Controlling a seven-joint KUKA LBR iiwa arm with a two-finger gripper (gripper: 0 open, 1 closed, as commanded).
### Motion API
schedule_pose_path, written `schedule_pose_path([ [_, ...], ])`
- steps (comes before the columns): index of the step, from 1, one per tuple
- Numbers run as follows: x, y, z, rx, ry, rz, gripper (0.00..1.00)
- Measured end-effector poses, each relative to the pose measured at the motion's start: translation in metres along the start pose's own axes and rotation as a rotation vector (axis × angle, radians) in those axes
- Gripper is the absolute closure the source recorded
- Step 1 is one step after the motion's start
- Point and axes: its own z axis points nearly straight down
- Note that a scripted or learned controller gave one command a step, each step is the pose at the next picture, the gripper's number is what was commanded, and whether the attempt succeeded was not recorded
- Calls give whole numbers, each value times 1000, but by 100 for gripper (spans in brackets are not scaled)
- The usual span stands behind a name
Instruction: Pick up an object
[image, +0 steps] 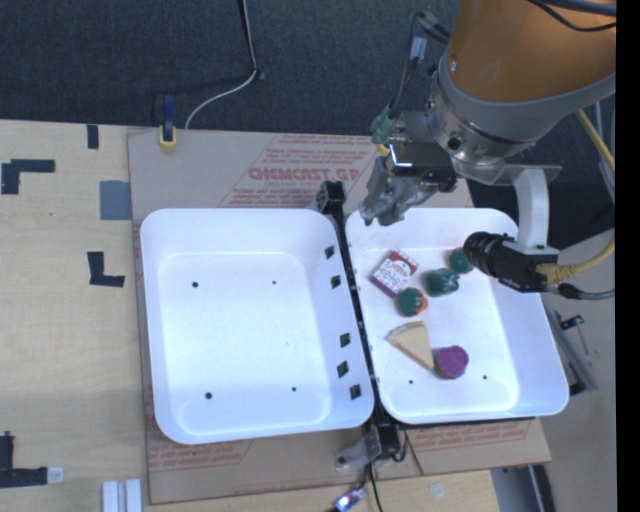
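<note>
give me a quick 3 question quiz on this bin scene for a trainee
1. True or false: the small red and white packet lies in the right white bin.
2. Which item lies nearest the camera view's lower edge? A) purple round object B) tan wedge-shaped piece C) dark green lump
3. Fill in: the gripper hangs over the ____ bin's upper left corner.

Key
1. True
2. A
3. right; the left white bin lies across the black divider.
</note>
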Motion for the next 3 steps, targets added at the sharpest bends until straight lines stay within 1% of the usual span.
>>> schedule_pose_path([
  [1, -46, -18, 56, 22, -5, 8, 100],
  [2, -41, 36, 13, 10, -5, 4, 100],
  [3, -70, -21, 98, 28, -5, 9, 100],
])
